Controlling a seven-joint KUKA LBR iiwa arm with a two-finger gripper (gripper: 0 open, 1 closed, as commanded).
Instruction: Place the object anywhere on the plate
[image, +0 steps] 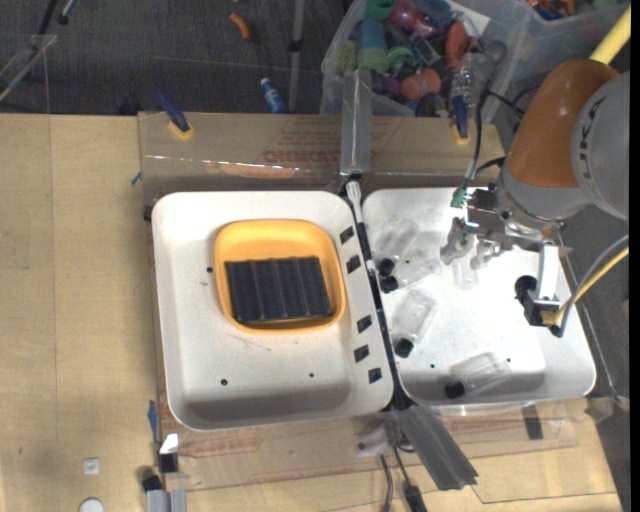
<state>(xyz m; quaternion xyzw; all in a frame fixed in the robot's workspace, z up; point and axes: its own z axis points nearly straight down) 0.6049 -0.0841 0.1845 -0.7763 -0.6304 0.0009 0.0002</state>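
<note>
Bins sit side by side: the left bin carries a yellow plate holding a dark ridged block. The gripper hangs over the right bin near its far edge, above clear plastic bottles.

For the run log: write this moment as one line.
gripper over right bin | clear bottles in right bin | plate holds dark block | placing not done

You see two smooth white plastic bins on a matt, pale wood bench; an orange plate of glossy plastic carries a ribbed, matt dark insert, while clear, glinting plastic bottles lie beside the arm's glossy orange band.
</note>
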